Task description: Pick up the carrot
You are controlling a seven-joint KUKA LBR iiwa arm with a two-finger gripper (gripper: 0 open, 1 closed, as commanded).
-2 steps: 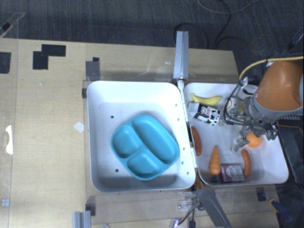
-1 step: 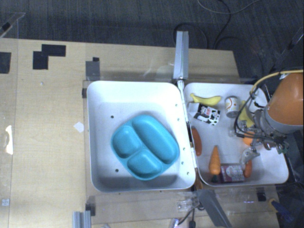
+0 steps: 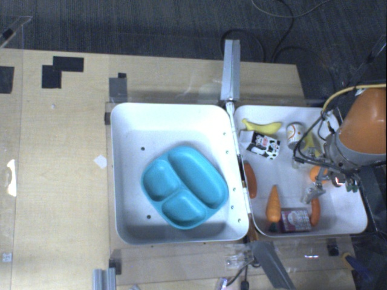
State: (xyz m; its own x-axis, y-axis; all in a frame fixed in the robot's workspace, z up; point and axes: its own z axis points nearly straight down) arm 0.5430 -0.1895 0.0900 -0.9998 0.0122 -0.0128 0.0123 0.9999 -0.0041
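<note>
Camera view, near edge first: right bin (image 3: pixel 357 222) front row holds a dark can (image 3: pixel 296 219) lying on its side. The carrot (image 3: pixel 274 203) sits just left of it, roughly upright in frame, tip pointing away, apparently touching the can at its thick end. A small orange-red piece (image 3: pixel 315 210) lies just right of the can; ident. uncertain. A red sausage-shaped item (image 3: pixel 250 180) lies along the bin's left wall.

Mid bin: the arm's wrist end hangs above the right half, w/ cables around it. Gripper (image 3: pixel 315 189) is near the small orange-red piece, well right of the carrot. Jaws: too small and cluttered to read, so opening cannot be told. Nothing is visibly between them. Another orange bit (image 3: pixel 315 173) shows by the wrist; unclear what it is.

Far side of right bin: black-and-white box (image 3: pixel 265 145), banana (image 3: pixel 262 126), a pale round item (image 3: pixel 295 132).

Left bin (image 3: pixel 127 162): blue divided plate (image 3: pixel 184 186), compartments bare.

Beyond: wooden counter (image 3: pixel 54 162), dark floor w/ cables.

Task status, judged: not done. Carrot rests on bin floor, ungrasped. Approach appears off target, closer to the small piece than the carrot. Left: shift toward the carrot, descend, close, lift. Risk: can crowds the thick end; grip nearer mid or tip looks safer.
</note>
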